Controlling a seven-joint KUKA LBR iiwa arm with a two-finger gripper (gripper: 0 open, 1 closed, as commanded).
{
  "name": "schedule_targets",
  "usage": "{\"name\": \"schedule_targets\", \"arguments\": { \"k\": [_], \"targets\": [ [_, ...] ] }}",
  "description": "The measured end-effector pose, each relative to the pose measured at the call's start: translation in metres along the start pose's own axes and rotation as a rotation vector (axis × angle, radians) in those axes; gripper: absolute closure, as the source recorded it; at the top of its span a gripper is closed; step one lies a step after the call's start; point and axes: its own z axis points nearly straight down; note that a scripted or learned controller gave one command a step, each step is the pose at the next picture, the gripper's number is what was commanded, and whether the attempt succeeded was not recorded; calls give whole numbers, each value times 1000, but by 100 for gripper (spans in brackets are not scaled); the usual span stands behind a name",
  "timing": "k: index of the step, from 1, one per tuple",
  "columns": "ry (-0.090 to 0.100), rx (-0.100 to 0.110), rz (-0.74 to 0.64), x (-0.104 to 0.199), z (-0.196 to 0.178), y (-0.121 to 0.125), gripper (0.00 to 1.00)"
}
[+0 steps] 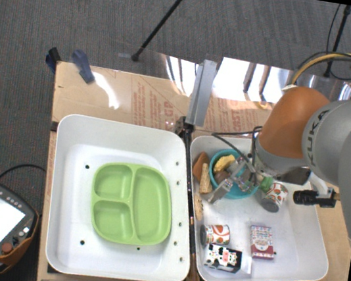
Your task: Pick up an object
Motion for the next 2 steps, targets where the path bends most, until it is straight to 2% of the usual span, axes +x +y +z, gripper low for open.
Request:
{"name": "schedule_targets", "arguments": {
  "k": [1, 2],
  "targets": [
    [-23, -13, 63, -27, -11, -106, 0],
    [-3, -1, 181, -17, -2, -15, 0]
  ]
}}
